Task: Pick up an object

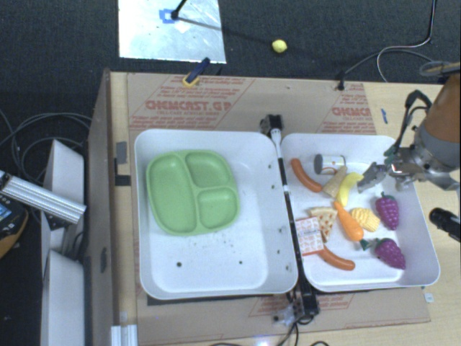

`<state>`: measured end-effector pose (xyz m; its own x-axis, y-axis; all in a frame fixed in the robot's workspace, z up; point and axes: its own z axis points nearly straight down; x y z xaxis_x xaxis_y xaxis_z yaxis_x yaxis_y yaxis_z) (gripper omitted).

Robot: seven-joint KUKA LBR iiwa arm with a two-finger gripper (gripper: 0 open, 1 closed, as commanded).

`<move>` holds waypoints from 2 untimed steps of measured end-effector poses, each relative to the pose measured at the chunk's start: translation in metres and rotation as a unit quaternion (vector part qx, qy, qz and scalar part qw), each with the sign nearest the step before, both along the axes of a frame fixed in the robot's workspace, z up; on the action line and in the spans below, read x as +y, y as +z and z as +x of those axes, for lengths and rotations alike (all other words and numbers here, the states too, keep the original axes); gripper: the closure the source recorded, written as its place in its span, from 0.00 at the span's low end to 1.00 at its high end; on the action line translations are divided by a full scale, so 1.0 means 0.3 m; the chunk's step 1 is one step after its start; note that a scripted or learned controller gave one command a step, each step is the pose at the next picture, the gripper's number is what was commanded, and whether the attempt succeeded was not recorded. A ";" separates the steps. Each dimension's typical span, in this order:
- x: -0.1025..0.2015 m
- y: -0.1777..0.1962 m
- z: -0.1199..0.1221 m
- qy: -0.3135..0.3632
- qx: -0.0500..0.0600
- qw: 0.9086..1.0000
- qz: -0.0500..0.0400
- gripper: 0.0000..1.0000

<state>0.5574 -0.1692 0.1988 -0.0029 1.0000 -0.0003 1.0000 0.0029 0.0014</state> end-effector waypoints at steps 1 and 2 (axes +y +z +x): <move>0.083 -0.361 0.006 0.000 -0.004 1.000 -0.001 0.00; 0.159 -0.363 -0.111 -0.002 -0.008 1.000 -0.002 0.00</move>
